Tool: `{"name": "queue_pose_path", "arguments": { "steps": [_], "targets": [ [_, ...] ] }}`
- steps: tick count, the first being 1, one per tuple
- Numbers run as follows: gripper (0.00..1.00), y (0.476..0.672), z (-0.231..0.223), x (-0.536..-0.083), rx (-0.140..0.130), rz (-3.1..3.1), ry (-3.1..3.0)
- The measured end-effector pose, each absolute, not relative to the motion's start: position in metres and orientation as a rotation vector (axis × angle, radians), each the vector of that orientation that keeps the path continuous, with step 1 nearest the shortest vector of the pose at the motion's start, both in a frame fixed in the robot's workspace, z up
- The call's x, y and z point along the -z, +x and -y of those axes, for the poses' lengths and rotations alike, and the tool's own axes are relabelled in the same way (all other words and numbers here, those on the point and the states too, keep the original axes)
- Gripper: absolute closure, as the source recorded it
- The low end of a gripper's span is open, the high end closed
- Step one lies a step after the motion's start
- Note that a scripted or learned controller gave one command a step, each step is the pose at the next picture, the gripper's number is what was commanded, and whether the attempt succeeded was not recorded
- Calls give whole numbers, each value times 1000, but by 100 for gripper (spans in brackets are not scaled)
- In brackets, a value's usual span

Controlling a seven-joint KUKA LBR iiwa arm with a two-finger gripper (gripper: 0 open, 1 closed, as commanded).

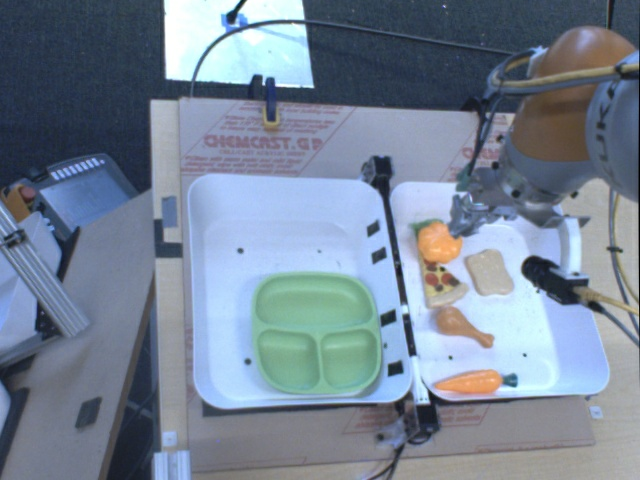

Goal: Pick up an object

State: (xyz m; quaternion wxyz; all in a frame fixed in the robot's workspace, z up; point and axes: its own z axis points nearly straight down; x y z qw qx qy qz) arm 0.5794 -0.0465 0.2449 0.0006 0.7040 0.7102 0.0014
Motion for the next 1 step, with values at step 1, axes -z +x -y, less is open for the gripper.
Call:
{"name": "queue_pose_path", "arguments": {
  "steps": [1],
  "targets": [
    [100,592,-1,-249,-6,-2231,2211]
  ]
}}
